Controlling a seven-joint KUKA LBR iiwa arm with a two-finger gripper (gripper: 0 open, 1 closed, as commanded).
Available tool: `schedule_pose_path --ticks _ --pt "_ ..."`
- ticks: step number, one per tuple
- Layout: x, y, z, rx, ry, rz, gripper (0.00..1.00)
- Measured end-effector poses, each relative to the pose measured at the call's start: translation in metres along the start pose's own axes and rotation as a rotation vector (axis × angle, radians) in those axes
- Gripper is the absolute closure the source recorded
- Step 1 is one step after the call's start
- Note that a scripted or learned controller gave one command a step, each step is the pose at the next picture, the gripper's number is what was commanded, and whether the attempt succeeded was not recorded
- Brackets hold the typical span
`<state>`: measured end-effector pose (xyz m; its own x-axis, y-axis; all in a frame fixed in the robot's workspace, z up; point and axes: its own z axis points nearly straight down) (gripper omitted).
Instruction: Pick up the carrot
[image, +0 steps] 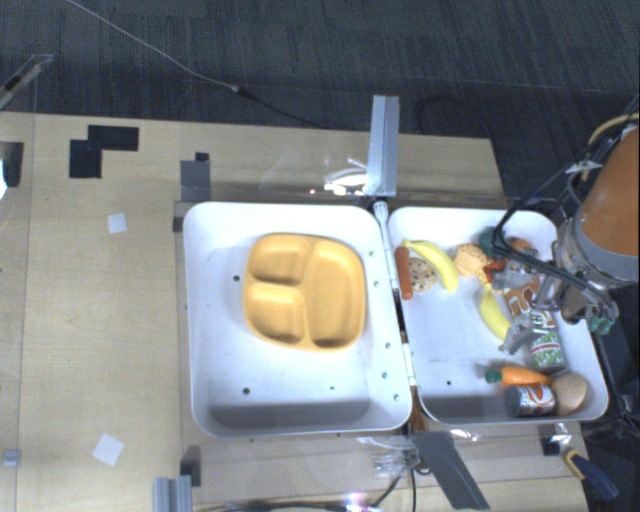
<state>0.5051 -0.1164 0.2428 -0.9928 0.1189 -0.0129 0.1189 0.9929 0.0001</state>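
- The carrot (523, 376), a short tapered orange root with a dark green stub at its left end, lies flat near the front wall of the right bin (445, 345), a shallow white tray of smooth plastic with rounded corners.
- Just in front of the carrot a dark can (529, 399) lies on its side, and a rounded brown potato (570, 392) rests beside it in the bin's front right corner.
- Just behind the carrot lies a green-and-white carton (546, 345), its printed face up.
- The gripper (528, 312) of the grey arm hangs behind the carrot, above the carton; whether the jaws are spread or closed cannot be told from the metal clutter there.
- Farther behind the carrot lie two curved yellow bananas (433, 260), a speckled round cookie (421, 275), a red sausage (403, 272) and a crusty bread roll (471, 261).
- Well to the carrot's left, the left bin (215, 330) holds a glossy yellow divided plate (305, 291) with three moulded compartments.
- Both bins sit on a pale wooden worktop (90, 330).
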Motion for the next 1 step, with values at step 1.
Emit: schedule_pose_path --ticks 1 --pt "0.0221 0.0128 0.1274 -0.002 0.016 -0.004 0.0"
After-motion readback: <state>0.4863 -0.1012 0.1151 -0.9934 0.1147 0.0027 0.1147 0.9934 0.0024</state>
